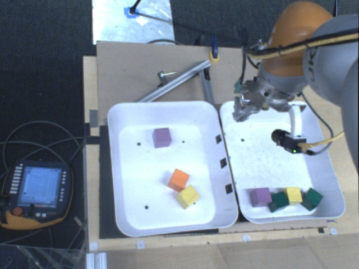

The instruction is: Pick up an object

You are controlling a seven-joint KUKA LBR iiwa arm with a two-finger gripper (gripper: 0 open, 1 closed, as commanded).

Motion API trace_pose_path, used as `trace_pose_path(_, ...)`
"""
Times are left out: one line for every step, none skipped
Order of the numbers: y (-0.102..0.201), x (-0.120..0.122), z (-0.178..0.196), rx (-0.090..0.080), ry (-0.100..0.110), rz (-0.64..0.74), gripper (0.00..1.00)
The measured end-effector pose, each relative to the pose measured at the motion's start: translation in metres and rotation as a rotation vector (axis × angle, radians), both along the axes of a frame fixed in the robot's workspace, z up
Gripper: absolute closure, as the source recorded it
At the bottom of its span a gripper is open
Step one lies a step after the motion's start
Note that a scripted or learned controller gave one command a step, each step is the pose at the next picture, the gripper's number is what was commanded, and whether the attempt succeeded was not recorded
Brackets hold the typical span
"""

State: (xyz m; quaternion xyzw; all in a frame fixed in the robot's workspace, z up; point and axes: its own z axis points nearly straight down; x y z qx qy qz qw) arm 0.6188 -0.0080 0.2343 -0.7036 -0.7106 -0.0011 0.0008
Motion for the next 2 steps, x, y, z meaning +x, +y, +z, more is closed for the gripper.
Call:
trace_pose_path(0.048,-0.016,0.01,0.0,0.0,0.001,1.0)
trace_pose_path(0.091,-0.04,-0.002,-0.001,0.003,0.0,1.0)
